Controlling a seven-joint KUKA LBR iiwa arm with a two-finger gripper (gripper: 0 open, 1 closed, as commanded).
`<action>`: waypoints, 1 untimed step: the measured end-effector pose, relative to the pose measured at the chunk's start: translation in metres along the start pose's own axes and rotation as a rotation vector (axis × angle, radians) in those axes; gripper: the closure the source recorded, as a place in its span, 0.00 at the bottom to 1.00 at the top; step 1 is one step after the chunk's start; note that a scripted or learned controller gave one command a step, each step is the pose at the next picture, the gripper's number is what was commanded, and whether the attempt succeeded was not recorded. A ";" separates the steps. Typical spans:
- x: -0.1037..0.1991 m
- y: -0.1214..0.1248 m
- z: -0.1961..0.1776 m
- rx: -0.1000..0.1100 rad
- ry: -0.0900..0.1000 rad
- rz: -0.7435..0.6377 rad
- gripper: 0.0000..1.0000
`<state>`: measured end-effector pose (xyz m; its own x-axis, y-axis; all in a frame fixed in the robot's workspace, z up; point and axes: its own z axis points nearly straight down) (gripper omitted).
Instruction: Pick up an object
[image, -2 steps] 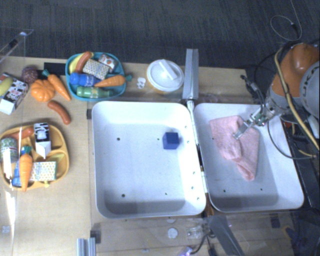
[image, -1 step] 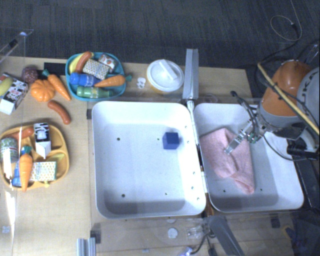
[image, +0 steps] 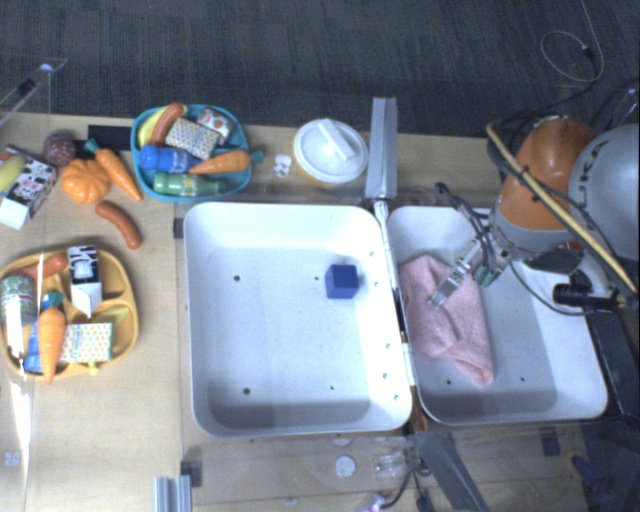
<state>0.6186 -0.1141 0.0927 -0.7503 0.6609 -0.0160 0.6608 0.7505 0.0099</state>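
Pink crumpled cloth: R white bin, left half. Two-finger gripper over its top edge, approach step; finger state: can't tell. Next: descend, pinch fabric.

Fixed overhead view, tilted slightly, taking in the whole bench.

Looks down from above at a slant, far enough back to frame both white bins: the left bin near centre, the right bin toward the right side. Takes in dark floor along the top, the bench's wooden surface at left and along the bottom. Catches the arm entering from the right, close under the lens there.
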 end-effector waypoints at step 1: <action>0.009 0.003 -0.030 0.007 0.014 -0.026 0.00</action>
<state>0.6134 -0.1054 0.1228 -0.7672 0.6414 -0.0021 0.6414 0.7672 0.0029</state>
